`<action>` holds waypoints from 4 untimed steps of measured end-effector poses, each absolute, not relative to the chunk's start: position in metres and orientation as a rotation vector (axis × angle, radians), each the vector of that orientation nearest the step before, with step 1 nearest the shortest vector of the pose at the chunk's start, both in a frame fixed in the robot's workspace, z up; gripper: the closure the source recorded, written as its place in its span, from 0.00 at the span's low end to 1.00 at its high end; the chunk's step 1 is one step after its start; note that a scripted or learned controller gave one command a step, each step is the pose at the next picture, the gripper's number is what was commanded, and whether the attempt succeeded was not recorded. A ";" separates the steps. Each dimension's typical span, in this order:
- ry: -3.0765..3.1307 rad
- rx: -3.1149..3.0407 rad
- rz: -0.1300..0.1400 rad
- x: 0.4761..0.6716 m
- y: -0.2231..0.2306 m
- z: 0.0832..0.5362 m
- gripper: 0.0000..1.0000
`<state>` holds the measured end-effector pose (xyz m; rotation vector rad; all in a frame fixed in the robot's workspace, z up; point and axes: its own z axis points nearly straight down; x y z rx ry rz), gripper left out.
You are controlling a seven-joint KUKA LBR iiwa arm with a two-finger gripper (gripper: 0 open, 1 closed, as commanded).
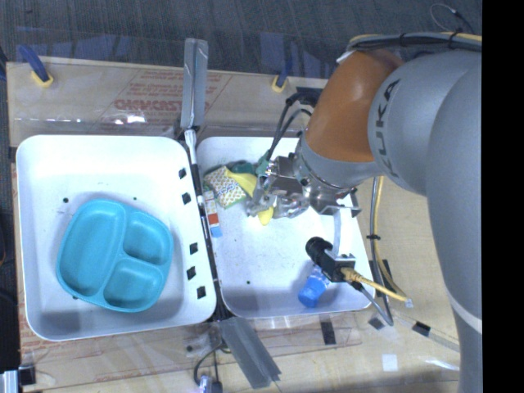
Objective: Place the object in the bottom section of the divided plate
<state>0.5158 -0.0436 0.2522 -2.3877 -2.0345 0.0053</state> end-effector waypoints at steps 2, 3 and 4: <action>-2.558 -1.820 0.002 0.606 0.125 0.196 1.00; -2.663 -1.661 0.005 0.562 0.137 0.151 1.00; -2.832 -1.361 0.001 0.607 0.149 0.248 1.00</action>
